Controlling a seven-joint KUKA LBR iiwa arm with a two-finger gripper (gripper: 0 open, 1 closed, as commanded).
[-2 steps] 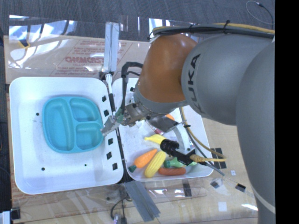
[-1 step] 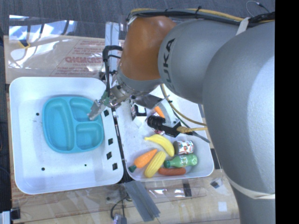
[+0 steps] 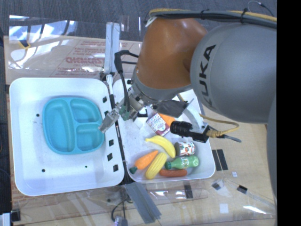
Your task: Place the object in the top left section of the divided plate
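White bins (image 3: 19, 126) — divided plate (image 3: 73, 125) left; banana (image 3: 161, 144), carrot (image 3: 146, 159) right

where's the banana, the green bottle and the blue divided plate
banana (image 3: 161, 143), camera view, middle of its curved yellow body
green bottle (image 3: 185, 163), camera view, middle of its body
blue divided plate (image 3: 52, 126), camera view, bare floor of its large left section

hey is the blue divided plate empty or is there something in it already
Empty. The blue divided plate lies in the left bin with all its sections bare; the toy foods lie in the right bin.
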